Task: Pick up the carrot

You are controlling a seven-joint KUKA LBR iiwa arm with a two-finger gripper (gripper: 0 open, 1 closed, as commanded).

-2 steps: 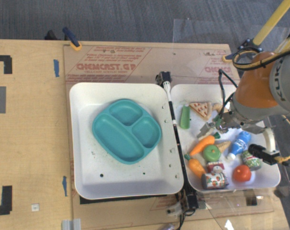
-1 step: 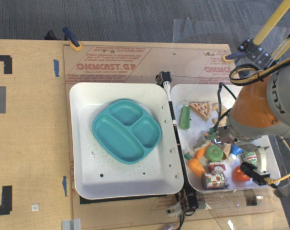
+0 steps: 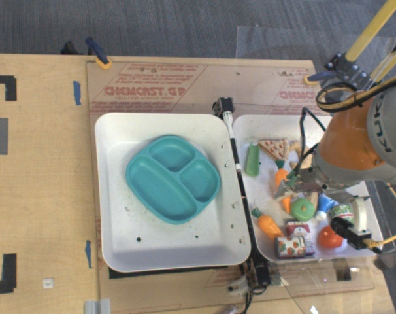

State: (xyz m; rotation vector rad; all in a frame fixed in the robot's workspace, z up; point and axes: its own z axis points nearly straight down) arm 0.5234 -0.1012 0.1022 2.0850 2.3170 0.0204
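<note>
A glossy teal plastic divided plate (image 3: 174, 178) sits in a smooth white plastic bin (image 3: 113, 195). At the right-hand bin's (image 3: 374, 231) six o'clock, a shiny orange plastic carrot (image 3: 269, 225) lies by a paper-labelled can (image 3: 291, 246). The bench (image 3: 34, 175) looks like matt pale wood, overlaid with a printed brown cardboard sheet (image 3: 185, 84). The arm's orange band (image 3: 345, 139) shows a satin sheen.

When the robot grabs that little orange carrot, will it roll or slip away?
Probably a bit. The carrot looks like a small, smooth toy with a rounded, tapering body, so it may slip out of a pinch or roll sideways. It looks stiff and light. It lies close to the red can in the right bin, so a nudge could bump that.
</note>
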